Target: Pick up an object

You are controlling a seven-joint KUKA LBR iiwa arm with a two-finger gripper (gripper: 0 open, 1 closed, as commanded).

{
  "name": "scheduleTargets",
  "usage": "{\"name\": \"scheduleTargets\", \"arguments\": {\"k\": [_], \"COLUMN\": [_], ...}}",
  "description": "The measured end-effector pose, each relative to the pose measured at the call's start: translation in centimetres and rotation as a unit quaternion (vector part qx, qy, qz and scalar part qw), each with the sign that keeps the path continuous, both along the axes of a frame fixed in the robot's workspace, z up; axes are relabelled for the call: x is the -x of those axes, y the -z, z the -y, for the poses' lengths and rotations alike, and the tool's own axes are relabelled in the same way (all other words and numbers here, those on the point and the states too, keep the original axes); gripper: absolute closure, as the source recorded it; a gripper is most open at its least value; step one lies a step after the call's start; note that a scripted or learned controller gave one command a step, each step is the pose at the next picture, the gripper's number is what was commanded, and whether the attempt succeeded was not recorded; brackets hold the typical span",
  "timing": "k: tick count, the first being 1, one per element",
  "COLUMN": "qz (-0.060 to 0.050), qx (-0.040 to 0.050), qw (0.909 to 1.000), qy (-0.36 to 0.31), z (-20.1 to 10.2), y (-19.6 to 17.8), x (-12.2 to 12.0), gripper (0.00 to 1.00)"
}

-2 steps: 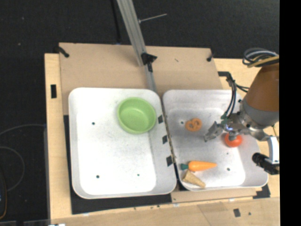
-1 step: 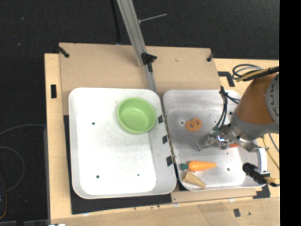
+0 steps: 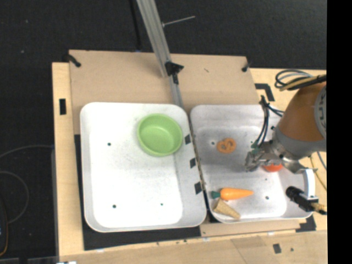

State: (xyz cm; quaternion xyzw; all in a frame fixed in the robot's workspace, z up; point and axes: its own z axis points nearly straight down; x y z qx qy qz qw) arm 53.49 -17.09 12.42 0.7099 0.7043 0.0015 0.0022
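the grey two-finger gripper, finger state unclear, hovers mid right white bin with open floor around; the orange plastic carrot lies near, toward the front rim.

Two white bins side by side, wooden bench, slanted metal pole, dark floor.

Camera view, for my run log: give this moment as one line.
gripper: low in right bin | carrot: lying loose | green bowl: left bin | pick: not yet done
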Motion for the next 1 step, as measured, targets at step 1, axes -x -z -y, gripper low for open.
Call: {"name": "scheduleTargets", "arguments": {"k": [1], "qz": [0.002], "qx": [0.0010], "qw": [1.0000], "qy": [-0.005], "z": [0.28], "y": [-6.45], "x": [-0.38], "gripper": [1.00]}}
